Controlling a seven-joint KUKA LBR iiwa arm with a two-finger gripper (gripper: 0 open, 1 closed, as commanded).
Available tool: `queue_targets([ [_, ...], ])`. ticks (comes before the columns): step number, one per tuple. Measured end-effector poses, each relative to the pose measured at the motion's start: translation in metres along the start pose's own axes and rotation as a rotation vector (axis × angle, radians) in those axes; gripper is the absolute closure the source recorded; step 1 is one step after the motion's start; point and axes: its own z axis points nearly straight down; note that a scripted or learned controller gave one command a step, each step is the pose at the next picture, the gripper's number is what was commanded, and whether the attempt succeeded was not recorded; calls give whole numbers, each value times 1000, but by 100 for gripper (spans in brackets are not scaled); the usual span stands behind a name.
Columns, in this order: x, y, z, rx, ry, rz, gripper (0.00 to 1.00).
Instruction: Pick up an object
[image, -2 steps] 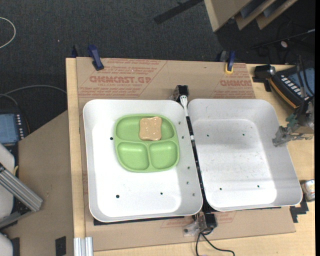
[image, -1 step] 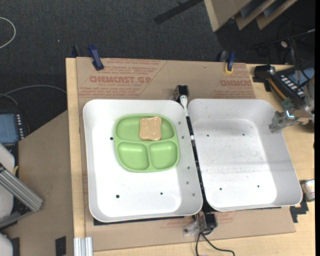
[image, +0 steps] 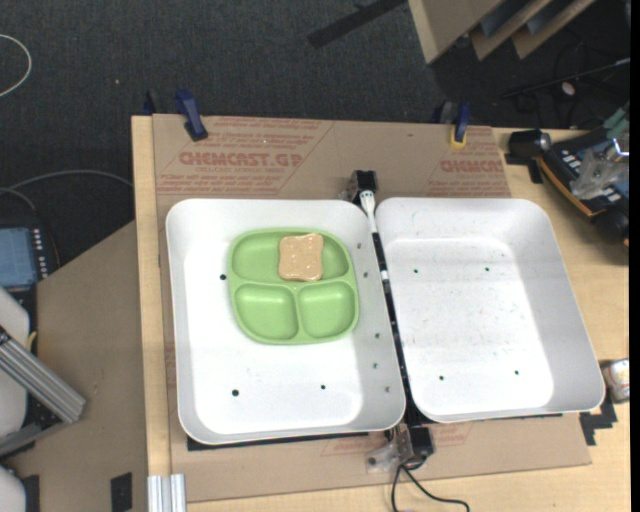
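Observation:
A tan piece that looks like toast (image: 300, 257) lies in the top compartment of a green divided plate (image: 265, 310), which rests in the left white bin (image: 200, 350). The right white bin (image: 480, 310) sits beside it. At the far right, beyond the right bin's back corner, a dark shape with an orange edge looks like the end of my arm and gripper (image: 592, 172). It is well away from the toast and holds nothing that I can see.
Both bins rest on a brown cardboard-covered bench (image: 270, 150), held by blue clamps at the back edge. A black bracket (image: 365, 185) sits between the bins at the back, and cables trail off at the front.

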Motion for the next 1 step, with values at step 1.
queue_targets([
  [1, -1, 19, -148, -5, -2, 1, 100],
])
